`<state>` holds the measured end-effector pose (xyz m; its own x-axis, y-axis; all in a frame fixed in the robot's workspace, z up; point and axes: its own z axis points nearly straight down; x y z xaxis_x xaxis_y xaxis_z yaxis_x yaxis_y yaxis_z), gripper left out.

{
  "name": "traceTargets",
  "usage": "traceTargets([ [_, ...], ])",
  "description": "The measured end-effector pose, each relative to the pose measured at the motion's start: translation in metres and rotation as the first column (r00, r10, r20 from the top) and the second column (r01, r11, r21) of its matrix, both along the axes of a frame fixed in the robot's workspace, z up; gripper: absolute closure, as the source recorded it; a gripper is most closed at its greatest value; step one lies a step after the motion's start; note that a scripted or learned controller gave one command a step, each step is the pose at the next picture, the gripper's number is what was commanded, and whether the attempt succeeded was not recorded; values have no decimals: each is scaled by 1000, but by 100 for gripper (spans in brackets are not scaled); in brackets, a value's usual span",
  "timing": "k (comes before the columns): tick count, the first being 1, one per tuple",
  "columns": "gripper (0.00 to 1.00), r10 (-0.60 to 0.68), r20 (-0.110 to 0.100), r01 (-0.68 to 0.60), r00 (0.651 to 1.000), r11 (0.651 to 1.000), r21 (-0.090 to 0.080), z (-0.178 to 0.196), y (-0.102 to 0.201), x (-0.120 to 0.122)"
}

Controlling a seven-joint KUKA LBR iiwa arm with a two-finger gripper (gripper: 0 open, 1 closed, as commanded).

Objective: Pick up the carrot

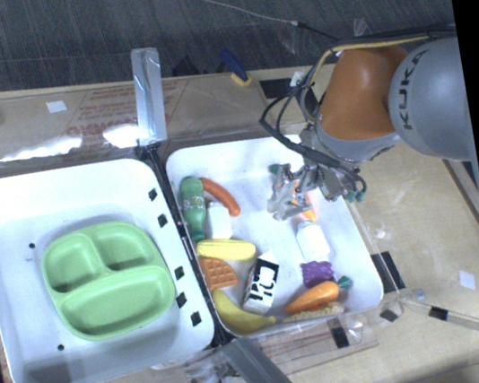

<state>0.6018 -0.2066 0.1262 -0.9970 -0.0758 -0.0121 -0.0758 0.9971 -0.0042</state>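
Orange carrot with green top, lying on its side at the right bin's near edge, beside a purple toy, hand above the bin's middle, well apart, grip state cannot be told

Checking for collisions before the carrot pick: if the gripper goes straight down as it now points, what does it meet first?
Probably the white bottle beneath the gripper, not the carrot, which lies nearer the bin's front edge; depth is unclear.

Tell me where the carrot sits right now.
The carrot lies near the front edge of the right bin, just below the purple toy and right of the banana.
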Motion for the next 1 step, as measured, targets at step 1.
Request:
traceTargets([
  [1,0,1,0,-1,1000,1000,0,0,0,0],
])
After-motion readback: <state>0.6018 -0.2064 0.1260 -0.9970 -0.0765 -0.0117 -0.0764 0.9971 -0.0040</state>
